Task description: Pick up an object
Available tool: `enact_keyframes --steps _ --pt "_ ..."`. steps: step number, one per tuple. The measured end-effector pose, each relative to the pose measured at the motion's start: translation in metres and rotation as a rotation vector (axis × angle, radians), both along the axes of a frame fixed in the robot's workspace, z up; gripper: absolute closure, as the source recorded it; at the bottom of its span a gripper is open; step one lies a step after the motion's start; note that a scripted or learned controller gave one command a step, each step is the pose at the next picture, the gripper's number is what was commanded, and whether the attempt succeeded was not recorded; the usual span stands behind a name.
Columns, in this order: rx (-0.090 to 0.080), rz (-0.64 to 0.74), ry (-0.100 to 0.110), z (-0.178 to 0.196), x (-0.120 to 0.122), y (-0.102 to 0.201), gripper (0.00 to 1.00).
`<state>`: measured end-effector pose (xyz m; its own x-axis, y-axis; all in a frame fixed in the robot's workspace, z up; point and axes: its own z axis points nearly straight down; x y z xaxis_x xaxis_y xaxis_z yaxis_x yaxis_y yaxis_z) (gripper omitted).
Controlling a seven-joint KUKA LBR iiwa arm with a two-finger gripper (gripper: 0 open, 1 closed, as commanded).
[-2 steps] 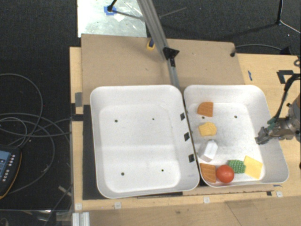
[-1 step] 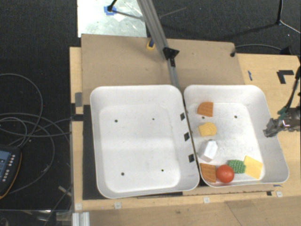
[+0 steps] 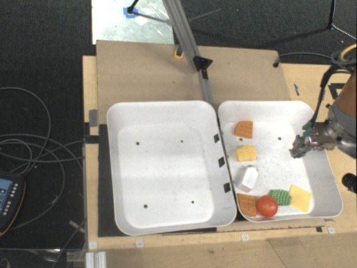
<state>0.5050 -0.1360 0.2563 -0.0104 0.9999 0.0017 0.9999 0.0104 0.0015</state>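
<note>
The right bin [image 3: 321, 166] holds several small items: an orange wedge [image 3: 244, 129], a yellow piece [image 3: 246, 153], a white block [image 3: 247, 178], an orange waffle-like piece [image 3: 246, 204], a red tomato [image 3: 268, 206], a green knobbly piece [image 3: 280, 196] and a yellow cheese wedge [image 3: 300, 197]. My gripper [image 3: 297, 149] hovers over the right side of this bin, above bare floor, well right of the yellow piece. Nothing shows between its fingers.
The left bin [image 3: 162, 166] lies beside the right one, joined by black clips [image 3: 221, 162]. A grey pole [image 3: 184, 27] slants across the back of the bench. Cables lie on the floor to the left.
</note>
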Motion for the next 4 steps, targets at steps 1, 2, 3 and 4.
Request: enact_keyframes --steps 1,2,3,4 --pt "-0.001 0.0 -0.001 0.0 0.014 0.042 1.0" --pt "-0.001 0.001 -0.003 0.004 0.031 0.085 1.0" --pt "0.0 0.0 -0.001 -0.011 0.047 0.139 1.0" --pt "0.0 0.0 -0.002 -0.007 0.067 0.182 1.0"
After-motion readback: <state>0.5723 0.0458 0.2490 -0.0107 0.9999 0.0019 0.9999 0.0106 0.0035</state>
